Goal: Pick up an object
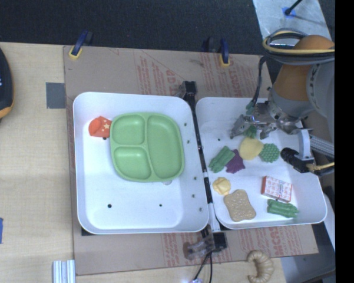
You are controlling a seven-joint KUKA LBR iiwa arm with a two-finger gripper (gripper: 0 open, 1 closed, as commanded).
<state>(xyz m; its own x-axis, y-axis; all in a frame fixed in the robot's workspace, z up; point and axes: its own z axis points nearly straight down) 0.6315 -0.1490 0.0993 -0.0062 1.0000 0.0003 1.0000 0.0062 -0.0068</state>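
claw [251, 127]: fingers spread apart, nothing between them | just above yellow toy [251, 148] | in right bin [215, 114]

The claw [251, 124] hangs over the right bin [215, 112], just above a yellow toy [251, 148] among scattered play food. A green divided plate [147, 146] lies in the left bin [135, 217].

Even, fairly bright overhead light; no hard shadows. The two shallow white plastic bins [138, 217] run near overexposed, faint grey shading inside their walls. Soft sheen on the light green three-compartment plastic plate [147, 146], well left of the jaws. Dark floor above them underexposed. Overall soft focus, coarse resolution; small items beneath the jaws lack detail.
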